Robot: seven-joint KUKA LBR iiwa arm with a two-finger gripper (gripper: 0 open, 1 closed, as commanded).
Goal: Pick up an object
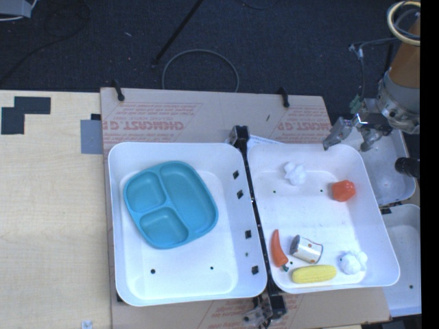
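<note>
Claw (351, 133) — open, empty — hovers above the right bin's (376, 219) far rim. Tomato (343, 190) lies nearest, apart from other items; a straight descent centred over it should grip cleanly.

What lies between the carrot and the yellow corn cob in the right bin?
In the camera view, a small metal can lies on its side between the carrot and the corn cob, just above the cob, on the right bin floor.
</note>
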